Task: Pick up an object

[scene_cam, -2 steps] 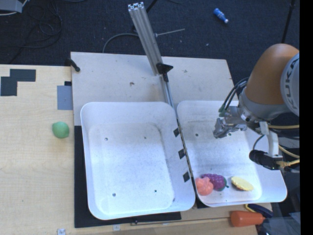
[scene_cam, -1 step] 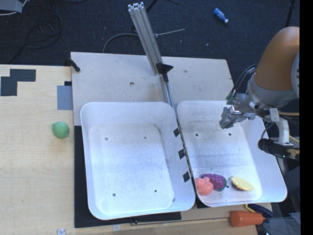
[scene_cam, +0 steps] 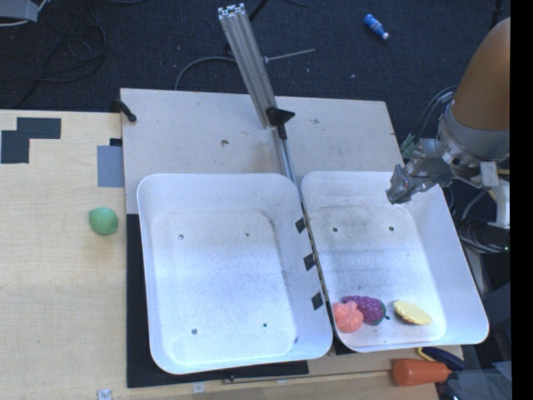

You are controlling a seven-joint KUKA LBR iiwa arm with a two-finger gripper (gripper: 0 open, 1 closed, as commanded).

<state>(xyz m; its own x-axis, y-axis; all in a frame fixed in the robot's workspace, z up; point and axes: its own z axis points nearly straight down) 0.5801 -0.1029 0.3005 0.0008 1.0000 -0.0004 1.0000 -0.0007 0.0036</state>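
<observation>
Above the far rim of the right bin (scene_cam: 466, 248) the tool (scene_cam: 398, 192) is seen, dark and tilted; whether it is released or clenched cannot be told, and nothing is seen held in it. The graspable things are gathered at the near edge of that same bin: a pink toy (scene_cam: 347, 316) touching a purple grape cluster (scene_cam: 367, 307), with a yellow piece (scene_cam: 412, 313) just beside them. A miss is judged likely, since the pink toy and the grapes lie pressed together near the bin's sloping wall, so that both could be nudged rather than gripped, or one pushed up the wall. A green ball (scene_cam: 103, 221) lies on the worktop well left of the left bin (scene_cam: 158, 198), outside either bin
</observation>
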